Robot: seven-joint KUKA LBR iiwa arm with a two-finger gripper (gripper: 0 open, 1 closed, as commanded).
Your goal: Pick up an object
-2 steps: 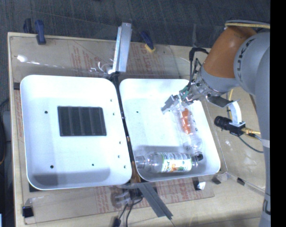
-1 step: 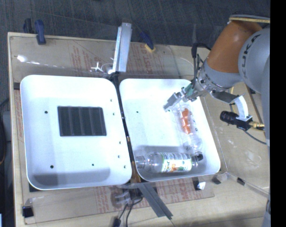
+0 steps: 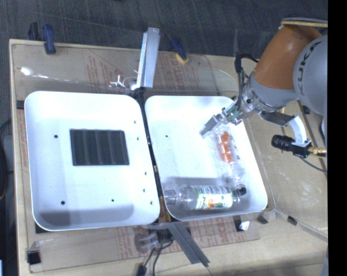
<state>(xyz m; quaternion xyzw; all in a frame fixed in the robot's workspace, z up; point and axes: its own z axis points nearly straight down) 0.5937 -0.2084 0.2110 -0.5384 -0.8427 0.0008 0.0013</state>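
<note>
In right bin (image 3: 162, 154) — 2 clear bottles (image 3: 203, 197), end effector (image 3: 211, 125) above

One camera sits high above the bench (image 3: 288, 200) and looks down at a slant, far enough back to see both white bins (image 3: 33, 154) whole.

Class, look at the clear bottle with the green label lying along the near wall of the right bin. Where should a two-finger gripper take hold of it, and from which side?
Probably the labelled middle of the clear bottle, coming straight down from above. It lies on its side along the right bin's near wall, so side approaches look blocked. Fingers should likely straddle its width.
</note>
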